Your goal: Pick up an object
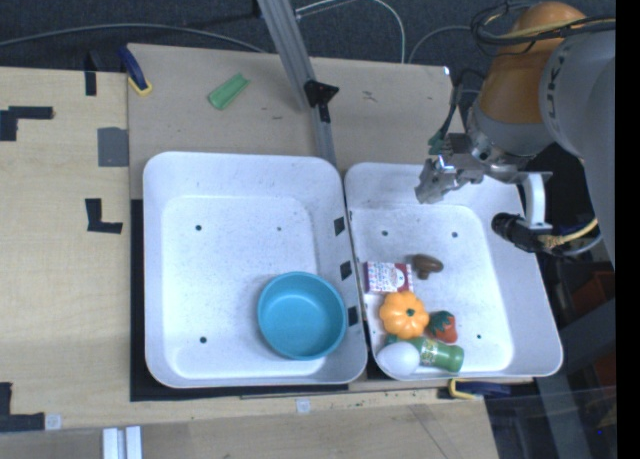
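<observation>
1. A wooden bench (60, 277) bears two white bins.
2. Left bin (170, 187): a blue bowl (300, 314) at five o'clock.
3. Right bin (520, 337): carton (386, 276), brown lump (427, 265), orange pumpkin (404, 315), green bottle (440, 354), white egg (399, 359) clustered at seven o'clock.
4. Gripper (436, 183) hangs at twelve o'clock; grasp: cannot tell.

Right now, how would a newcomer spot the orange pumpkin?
Look in the right bin, in the cluster by its near-left corner. The pumpkin sits mid-cluster, below the small carton and above the white egg; it is the only orange, ribbed thing.

two white bins (160, 247), one blue bowl (300, 314), one orange pumpkin (404, 315)
</observation>
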